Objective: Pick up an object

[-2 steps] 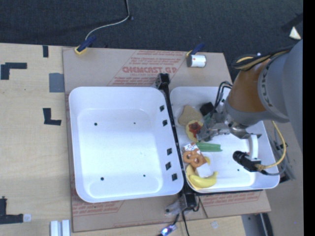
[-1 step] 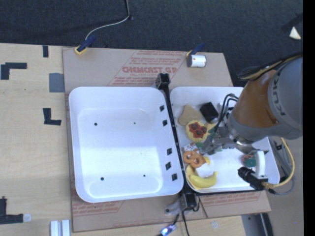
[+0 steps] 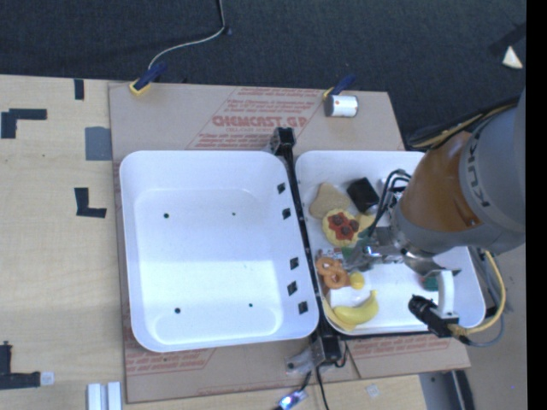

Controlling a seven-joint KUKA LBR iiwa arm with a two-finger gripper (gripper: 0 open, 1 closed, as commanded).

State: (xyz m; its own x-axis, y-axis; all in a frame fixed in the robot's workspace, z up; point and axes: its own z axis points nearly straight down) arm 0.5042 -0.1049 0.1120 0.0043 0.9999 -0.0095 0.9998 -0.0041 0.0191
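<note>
Gripper (image 3: 369,251) is down in the right bin (image 3: 466,301), among the small items; can't tell from this angle whether it is released, clenched or grasping anything, since the metal tip is tiny and partly lost in clutter. Just left of it & a bit above sits a yellow piece topped w/ red berries (image 3: 342,225); above that, a tan bread-like slice (image 3: 326,198) and a black block (image 3: 362,193). Left and below the tip: an orange ring-shaped item (image 3: 330,269), then a banana (image 3: 355,312) lower still, on a white piece. The left bin (image 3: 205,246) lies well apart, across the divider. Judging by pose, the step is the descent/approach onto a target, prob. the berry piece or the ring, both near the tip. The next move calls for a firm close on one item, then a straight lift, w/o dragging neighbours along.
</note>
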